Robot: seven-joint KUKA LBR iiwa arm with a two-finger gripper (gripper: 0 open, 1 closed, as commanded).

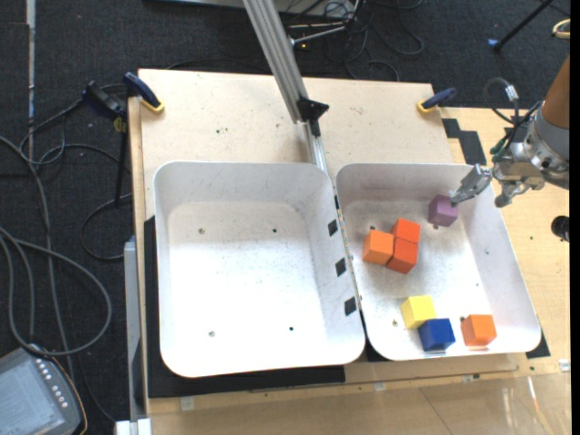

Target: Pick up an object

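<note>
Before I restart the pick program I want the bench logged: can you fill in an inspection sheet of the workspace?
Surface: pale board bearing the left bin and the right bin, side by side.
Job's things: in the right bin, purple block, two orange blocks touching, yellow block, blue block, small orange block.
Clutter: nothing seen.
Grippers: claw at the right bin's upper right, right beside the purple block; grip cannot be judged.
Cables: black cables on the floor to the left and above.
Surroundings: two clamps on the board's far corners; slanted metal bar.
</note>
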